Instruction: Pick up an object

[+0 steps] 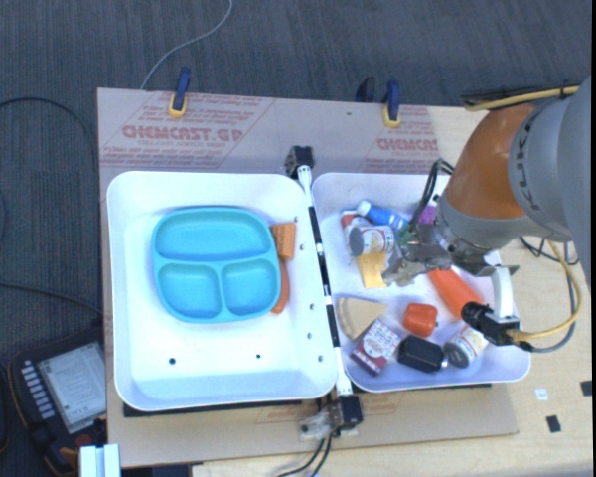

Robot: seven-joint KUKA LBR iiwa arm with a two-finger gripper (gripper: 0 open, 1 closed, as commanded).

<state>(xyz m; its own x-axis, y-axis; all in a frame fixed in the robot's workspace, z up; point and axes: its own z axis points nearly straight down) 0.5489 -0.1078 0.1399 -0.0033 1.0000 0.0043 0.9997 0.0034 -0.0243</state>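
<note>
My gripper (pixel 409 264) hangs low over the middle of the right bin (pixel 521 366), amid a clutter of small objects. Right under it lie a yellow piece (pixel 372 269) and a small can (pixel 371 238). An orange carrot-like object (pixel 451 288) lies just to its right, and a red block (pixel 419 317) sits below it. A blue-and-white tube (pixel 377 213) lies toward the back. The arm's bulk hides the fingertips, so I cannot make out anything between them.
The left bin (pixel 129 266) holds a blue divided plate (pixel 217 263) with an orange tool (pixel 283 256) along its right side. In the right bin's front are a black object (pixel 420 354), a red-white packet (pixel 379 343), a tan wedge (pixel 363 313) and a small jar (pixel 465 346).
</note>
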